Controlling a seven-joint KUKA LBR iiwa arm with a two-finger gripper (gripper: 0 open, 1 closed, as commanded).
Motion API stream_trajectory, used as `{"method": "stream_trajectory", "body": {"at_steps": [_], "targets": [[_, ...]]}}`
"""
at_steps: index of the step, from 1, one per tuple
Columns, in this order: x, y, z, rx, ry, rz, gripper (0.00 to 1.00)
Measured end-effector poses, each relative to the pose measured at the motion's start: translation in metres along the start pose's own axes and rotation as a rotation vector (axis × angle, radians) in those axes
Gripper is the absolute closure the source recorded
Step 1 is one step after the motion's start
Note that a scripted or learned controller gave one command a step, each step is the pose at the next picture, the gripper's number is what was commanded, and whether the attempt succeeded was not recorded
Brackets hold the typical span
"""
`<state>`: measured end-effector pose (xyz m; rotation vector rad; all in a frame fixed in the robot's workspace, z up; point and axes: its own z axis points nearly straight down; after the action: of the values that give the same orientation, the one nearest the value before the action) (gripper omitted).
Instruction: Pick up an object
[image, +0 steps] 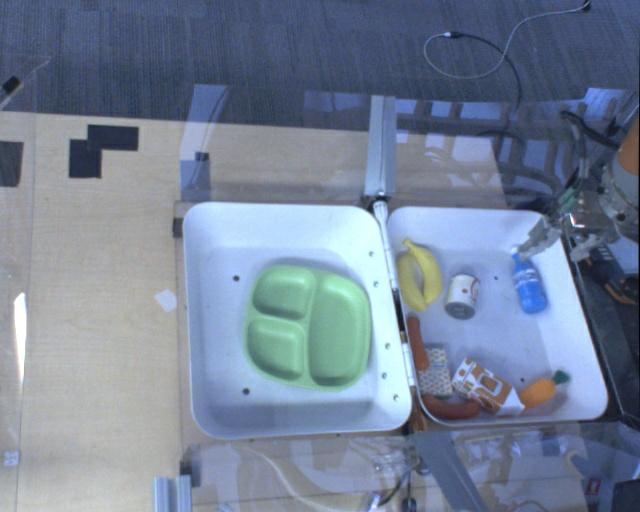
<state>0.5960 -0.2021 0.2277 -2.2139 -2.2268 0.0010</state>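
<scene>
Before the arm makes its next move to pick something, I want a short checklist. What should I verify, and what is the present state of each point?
1. Gripper is above the right bin: ok, it hangs near the far right corner.
2. A target is close: ok, the blue bottle lies just beside the fingertips.
3. Bottle is between the fingers: not ok.
4. Finger opening is wide enough: cannot tell.
5. Bottle has free space around it: ok, the small can and banana lie apart from it.
6. Green divided plate stays out of the way: ok, it lies in the left bin.

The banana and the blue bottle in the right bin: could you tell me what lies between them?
The camera view shows a small can lying between the banana and the blue bottle.
</scene>
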Motion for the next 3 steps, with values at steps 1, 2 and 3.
{"method": "stream_trajectory", "body": {"at_steps": [1, 2, 3], "targets": [[-0.001, -0.005, 0.132, -0.004, 0.001, 0.157, 0.00], [0.071, -0.006, 0.139, -0.010, 0.000, 0.225, 0.00], [0.073, -0.004, 0.129, -0.013, 0.002, 0.222, 1.00]]}}
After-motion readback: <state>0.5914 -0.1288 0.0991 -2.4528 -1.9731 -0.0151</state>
